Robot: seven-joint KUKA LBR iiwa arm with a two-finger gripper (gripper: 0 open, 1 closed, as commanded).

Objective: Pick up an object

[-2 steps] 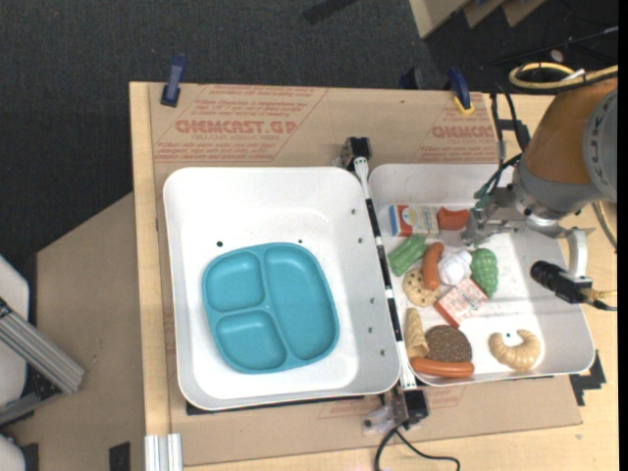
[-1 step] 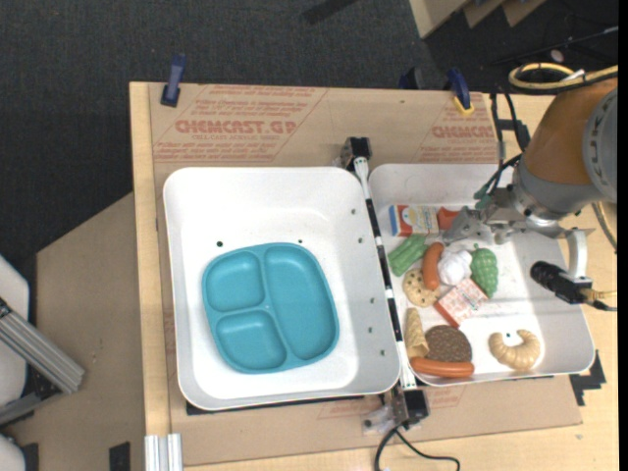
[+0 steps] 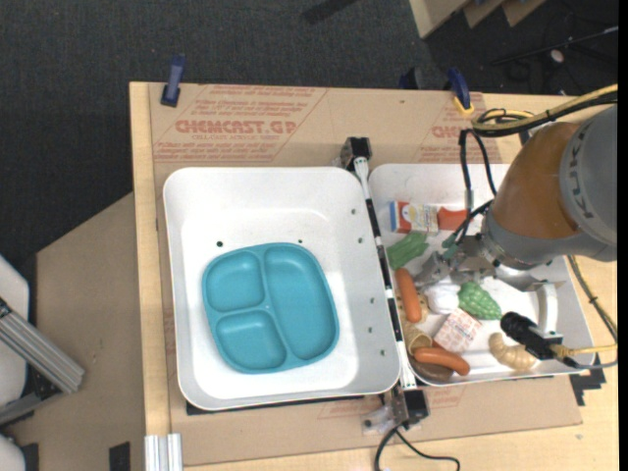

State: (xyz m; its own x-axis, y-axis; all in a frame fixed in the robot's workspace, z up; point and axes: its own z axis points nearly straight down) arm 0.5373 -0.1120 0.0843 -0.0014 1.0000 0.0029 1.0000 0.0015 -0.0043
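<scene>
Camera view shows the jaws (image 3: 449, 263) low among crowded toy food (image 3: 442, 312) in the right bin (image 3: 392, 180), their state impossible to tell; I judge a neighbour could jam them or be nudged aside.

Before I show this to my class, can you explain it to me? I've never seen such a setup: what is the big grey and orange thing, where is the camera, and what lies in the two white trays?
The grey and orange thing is a robot arm reaching in from the right. One fixed camera looks down on the bench at a slant. Two shallow white bins sit side by side. The left bin holds a teal divided plate. The right bin holds toy food: a carrot, a hot dog, a green leafy piece, a croissant and a small carton. The gripper is low among these toys, but its fingers are too hidden to judge, so I cannot say it holds anything.
</scene>
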